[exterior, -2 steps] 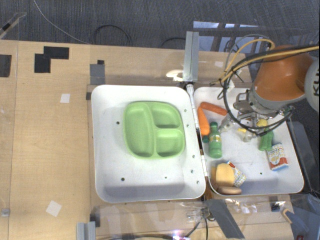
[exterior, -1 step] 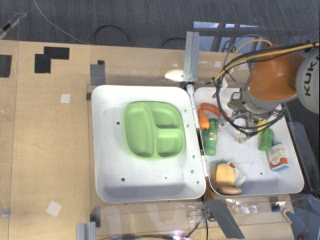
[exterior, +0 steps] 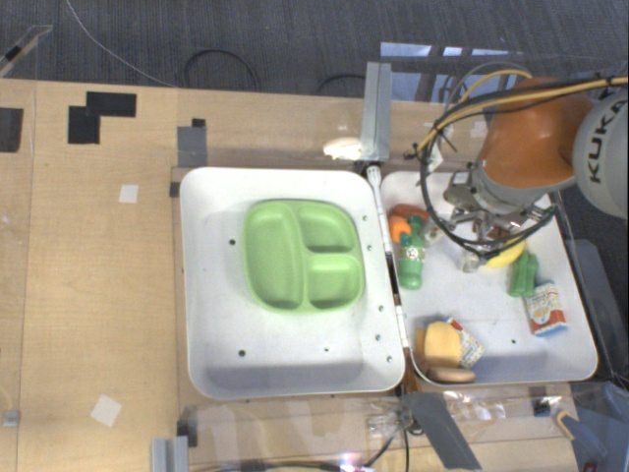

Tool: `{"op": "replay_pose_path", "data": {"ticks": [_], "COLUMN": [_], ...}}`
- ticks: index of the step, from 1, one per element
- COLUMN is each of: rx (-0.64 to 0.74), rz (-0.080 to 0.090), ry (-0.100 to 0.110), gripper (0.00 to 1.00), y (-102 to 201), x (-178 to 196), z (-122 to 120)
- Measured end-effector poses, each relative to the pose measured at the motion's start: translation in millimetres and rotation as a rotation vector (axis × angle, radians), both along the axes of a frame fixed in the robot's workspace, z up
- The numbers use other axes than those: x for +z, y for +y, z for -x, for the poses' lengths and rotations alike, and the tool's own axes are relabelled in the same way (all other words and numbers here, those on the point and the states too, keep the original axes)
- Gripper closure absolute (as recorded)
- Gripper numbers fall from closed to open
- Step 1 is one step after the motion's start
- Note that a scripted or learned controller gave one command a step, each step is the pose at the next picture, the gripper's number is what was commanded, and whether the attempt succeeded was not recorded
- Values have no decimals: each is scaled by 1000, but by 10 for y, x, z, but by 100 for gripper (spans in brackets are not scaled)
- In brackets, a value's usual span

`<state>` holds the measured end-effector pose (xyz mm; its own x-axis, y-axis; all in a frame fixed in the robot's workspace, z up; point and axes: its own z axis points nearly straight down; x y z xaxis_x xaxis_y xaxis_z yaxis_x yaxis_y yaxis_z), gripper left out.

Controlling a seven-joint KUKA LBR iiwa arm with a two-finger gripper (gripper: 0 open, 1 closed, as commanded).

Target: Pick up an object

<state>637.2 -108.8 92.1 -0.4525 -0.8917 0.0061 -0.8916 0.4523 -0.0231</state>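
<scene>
Gripper [exterior: 488,236]: metal assembly under an orange wrist band, wrapped in looping black cables, hanging over the rear half of the right bin [exterior: 580,357]; whether it is released or clenched cannot be told, as wrist and cables cover the tips. Yellow banana-shaped toy [exterior: 505,256]: smooth, curved, lying just below the gripper and partly hidden by it; contact cannot be judged. Green block-like toy [exterior: 522,274]: glossy, elongated, tilted, just beside the banana's right end. Small carton [exterior: 544,309]: flat-sided, white with red and blue print, lying near the bin's right wall, just below the green block. Green bottle [exterior: 410,257]: plastic, with a pale label, lying lengthwise close to the bin's left wall. Orange toy [exterior: 399,227]: rounded, matt, touching the bottle's upper end. Yellow-tan lump [exterior: 442,344]: soft-edged, at the bin's front, with a crinkled white printed wrapper [exterior: 466,346] against its right side and a brown rounded piece [exterior: 451,374] beneath, near the front wall. Right bin: shallow, white, smooth plastic with rounded corners. Left bin [exterior: 211,293]: same make, side by side with the right. Green divided plate [exterior: 300,255]: matt plastic, rounded-square, three compartments, lying flat in the left bin's middle. Bench [exterior: 88,293]: pale wood-grain surface.
</scene>
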Motion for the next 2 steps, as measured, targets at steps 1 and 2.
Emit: {"op": "replay_pose_path", "data": {"ticks": [1,2], "rx": [-84,-244], "rz": [-16,-18], "ry": [-1,2], "gripper": [0,0], "y": [75,133], "x": [-6,-13], "z": [684,438]}}
